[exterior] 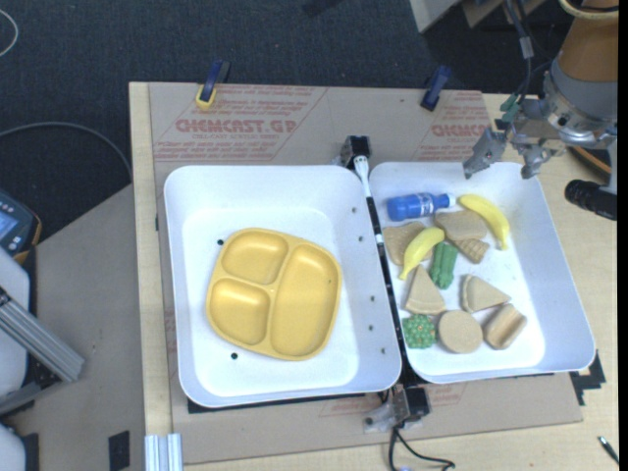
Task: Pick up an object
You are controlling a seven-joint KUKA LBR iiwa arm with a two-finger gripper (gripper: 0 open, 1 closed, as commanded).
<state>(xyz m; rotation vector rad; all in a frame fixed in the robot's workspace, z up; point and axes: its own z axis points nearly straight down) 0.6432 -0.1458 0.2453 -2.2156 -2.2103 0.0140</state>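
My pincer [506, 155] hangs spread and holds nothing, above the far rim of the right shallow white plastic bin [564, 292]. Just below and near it lie a curved yellow toy banana [489, 216] and a blue plastic bottle [416, 205]. Farther off to its left sits a yellow divided plate [274, 292].

Bins [186, 263] white. Divided plate [273, 290] yellow. Bottle [417, 205] blue. Two bananas [488, 216] yellow. Pickle [444, 264] and broccoli [419, 332] green. Bread pieces [460, 332] tan. Arm band [594, 42] orange.
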